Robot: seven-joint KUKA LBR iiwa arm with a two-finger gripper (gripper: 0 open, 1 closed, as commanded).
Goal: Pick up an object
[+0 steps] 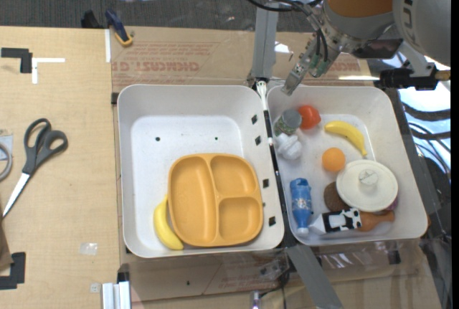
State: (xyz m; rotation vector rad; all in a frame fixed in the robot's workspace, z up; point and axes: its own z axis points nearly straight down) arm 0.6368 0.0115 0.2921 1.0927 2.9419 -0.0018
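A: What sits nearest the front edge of the two shallow white bins?

B: In the left white plastic bin (136,157), a yellow three-compartment plastic tray (215,198) lies toward the front, with a yellow banana (165,226) tucked against its left front corner, partly under it. In the right white plastic bin (401,157), along the front wall, a black-and-white cow-patterned toy (341,221) lies beside a blue plastic bottle (300,204) that points front to back near the left wall.

A: And farther in?

B: A round white lid with a knob (367,184) rests near the right side, overlapping a brown round piece (332,195) and an orange-brown item (376,219) whose shape I cannot make out. Beyond it come a small orange ball (333,159), a second yellow banana (346,135), a white crumpled object (290,148), a grey-green cup-like object (289,121) and a red tomato-like ball (309,116), these last near the back left corner.

A: The tool?

B: The grey two-finger gripper (294,81) hangs over the back left corner of the right bin, tilted, above the rim. Whether it is spread or pressed together I cannot tell; nothing shows between its tips.

A: Outside the bins?

B: Grey-handled scissors (34,151) lie on the wooden bench (57,214) to the left.
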